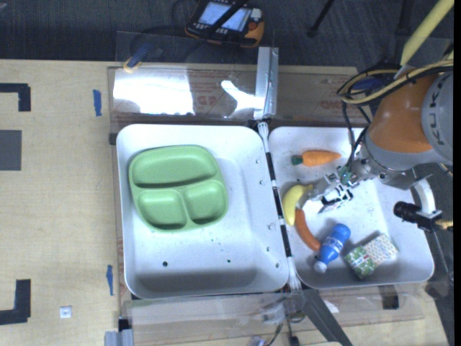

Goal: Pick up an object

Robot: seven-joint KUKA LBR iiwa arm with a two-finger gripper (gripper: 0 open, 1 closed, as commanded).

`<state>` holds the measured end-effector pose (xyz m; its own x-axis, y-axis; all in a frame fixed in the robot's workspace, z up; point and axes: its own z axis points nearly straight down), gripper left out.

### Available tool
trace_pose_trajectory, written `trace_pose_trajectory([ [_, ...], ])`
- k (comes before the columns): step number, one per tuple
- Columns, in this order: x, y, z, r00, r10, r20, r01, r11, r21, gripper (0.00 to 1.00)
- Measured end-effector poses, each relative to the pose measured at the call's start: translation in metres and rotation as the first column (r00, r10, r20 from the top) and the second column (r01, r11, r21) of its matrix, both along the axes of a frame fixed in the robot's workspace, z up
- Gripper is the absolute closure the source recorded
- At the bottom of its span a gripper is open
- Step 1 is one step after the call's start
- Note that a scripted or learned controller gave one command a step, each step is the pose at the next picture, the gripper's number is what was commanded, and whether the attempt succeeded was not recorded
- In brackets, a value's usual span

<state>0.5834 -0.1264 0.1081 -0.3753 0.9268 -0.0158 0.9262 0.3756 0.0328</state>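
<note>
Just right of the banana (290, 202), the jaws (323, 195) hang low in the right bin (414, 247); their spread cannot be told.

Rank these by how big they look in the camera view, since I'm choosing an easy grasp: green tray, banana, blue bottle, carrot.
1. Green tray, by far the largest.
2. Banana, partly hidden by the gripper.
3. Blue bottle and carrot: too alike to rank.
</note>
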Motion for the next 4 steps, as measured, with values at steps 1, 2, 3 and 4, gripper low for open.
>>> trace_pose_trajectory([
  [1, 0.017, 0.063, 0.077, 0.988, 0.149, -0.033, -0.149, 0.989, 0.002, 0.0],
  [2, 0.01, 0.002, 0.02, 0.981, 0.191, -0.033, -0.191, 0.982, 0.002, 0.0],
  [3, 0.044, 0.002, 0.059, 0.965, 0.261, -0.031, -0.261, 0.965, 0.001, 0.0],
  [4, 0.07, 0.008, -0.022, 0.946, 0.321, -0.038, -0.321, 0.947, 0.002, 0.0],
])
